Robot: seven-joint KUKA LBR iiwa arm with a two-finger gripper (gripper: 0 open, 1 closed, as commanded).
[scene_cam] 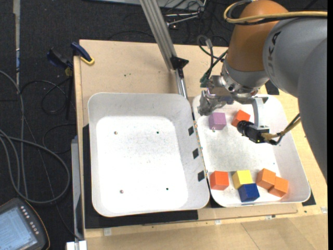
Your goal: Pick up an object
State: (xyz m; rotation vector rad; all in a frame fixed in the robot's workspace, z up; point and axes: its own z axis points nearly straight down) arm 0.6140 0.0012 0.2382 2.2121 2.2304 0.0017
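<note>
Hovering just above the pink cube [217, 121], the tool [209, 102] hides its grip state; cannot tell.

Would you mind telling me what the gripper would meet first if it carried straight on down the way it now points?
Most likely the purple block, which lies just below the gripper in the right bin. Depth is unclear from this slanted view, so it might reach the bin floor beside the block.

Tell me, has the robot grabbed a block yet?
Not yet, as far as I can see. The gripper hangs low at the back of the right bin, just above the purple block, so it looks ready to try that one. All the blocks lie on the bin floor, including the orange one, the yellow one and the blue one. Grabbing and lifting are left.
</note>
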